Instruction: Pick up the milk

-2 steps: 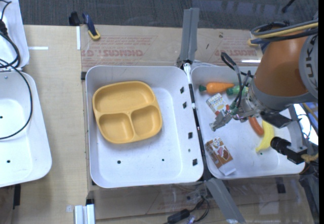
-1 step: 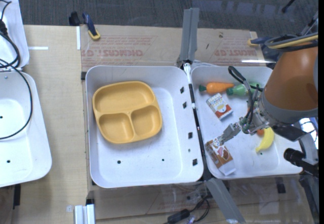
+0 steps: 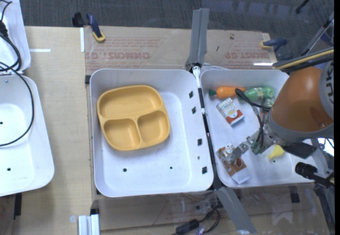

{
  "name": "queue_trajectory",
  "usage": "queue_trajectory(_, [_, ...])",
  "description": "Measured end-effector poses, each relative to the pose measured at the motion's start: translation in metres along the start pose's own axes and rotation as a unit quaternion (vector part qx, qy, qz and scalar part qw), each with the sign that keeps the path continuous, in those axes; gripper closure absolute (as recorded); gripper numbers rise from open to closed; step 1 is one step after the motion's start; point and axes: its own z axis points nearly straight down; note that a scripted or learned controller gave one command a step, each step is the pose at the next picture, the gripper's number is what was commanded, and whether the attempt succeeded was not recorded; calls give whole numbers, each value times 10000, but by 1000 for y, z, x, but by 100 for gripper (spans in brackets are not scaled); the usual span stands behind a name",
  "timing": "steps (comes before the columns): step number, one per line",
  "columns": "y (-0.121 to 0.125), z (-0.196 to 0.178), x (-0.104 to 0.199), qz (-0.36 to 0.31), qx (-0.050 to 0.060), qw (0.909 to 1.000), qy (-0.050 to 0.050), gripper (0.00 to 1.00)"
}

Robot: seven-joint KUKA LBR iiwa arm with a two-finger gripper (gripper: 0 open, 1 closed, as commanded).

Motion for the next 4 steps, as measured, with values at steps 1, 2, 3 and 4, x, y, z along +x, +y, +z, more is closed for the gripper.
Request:
queue_trajectory(1, [0,6,-2,691,-12,9976,28,0])
queue_trajectory(2, [-1,6,-5,1273,-27,9919,21,0])
queue_trajectory(3, [0,5,-7,830,-52,9965,-13,0])
queue_trajectory(4, [2,5,-6,415,-67,9991,-57,0])
